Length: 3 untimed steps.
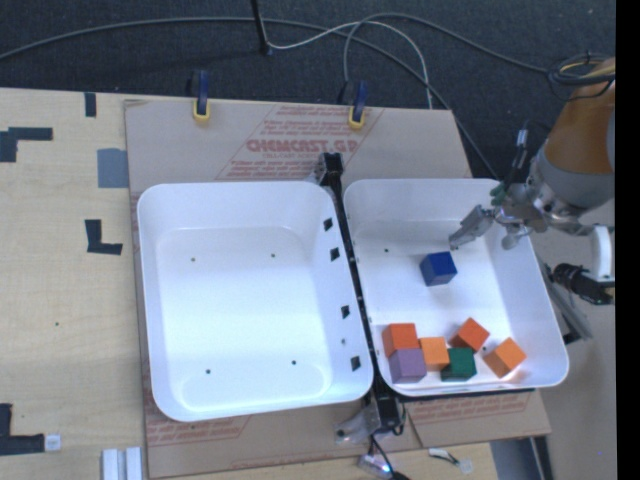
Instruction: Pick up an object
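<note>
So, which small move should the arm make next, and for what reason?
Probably shift the hand a little toward the blue cube and lower it. The cube sits alone in the right bin, apart from the cluster of blocks at the near wall, and the hand is beside it, not over it.

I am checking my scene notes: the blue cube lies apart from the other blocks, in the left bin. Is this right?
Not quite: the bin is wrong. The blue cube lies in the right bin, not the left one. The rest holds: it lies apart from the other blocks, which cluster at that bin's near edge. The camera view shows this.
</note>
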Each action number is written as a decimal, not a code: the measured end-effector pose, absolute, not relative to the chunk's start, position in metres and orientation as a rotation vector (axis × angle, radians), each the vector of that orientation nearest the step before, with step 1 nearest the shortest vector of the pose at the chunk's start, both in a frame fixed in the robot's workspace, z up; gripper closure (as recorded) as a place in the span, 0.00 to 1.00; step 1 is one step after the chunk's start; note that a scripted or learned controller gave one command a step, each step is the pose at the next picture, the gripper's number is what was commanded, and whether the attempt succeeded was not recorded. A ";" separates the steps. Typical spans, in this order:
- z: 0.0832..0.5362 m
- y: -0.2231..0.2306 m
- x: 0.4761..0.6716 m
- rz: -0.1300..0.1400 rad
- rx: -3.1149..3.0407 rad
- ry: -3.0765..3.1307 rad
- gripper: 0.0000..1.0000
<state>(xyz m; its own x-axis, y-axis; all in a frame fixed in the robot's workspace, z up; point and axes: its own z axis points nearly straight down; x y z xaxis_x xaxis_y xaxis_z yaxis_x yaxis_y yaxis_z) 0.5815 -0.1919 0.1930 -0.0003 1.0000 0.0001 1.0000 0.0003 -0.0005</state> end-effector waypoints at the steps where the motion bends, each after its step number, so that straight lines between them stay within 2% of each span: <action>1: 0.086 -0.151 0.566 0.005 -2.216 -2.220 0.00; 2: 0.099 -0.153 0.567 0.001 -2.221 -2.222 1.00; 3: 0.088 -0.097 0.640 -0.002 -2.215 -2.228 1.00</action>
<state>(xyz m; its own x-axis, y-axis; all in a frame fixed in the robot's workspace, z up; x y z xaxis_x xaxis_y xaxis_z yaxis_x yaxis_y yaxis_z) 0.6404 -0.0966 0.0883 -0.0061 1.0000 0.0010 1.0000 0.0061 0.0007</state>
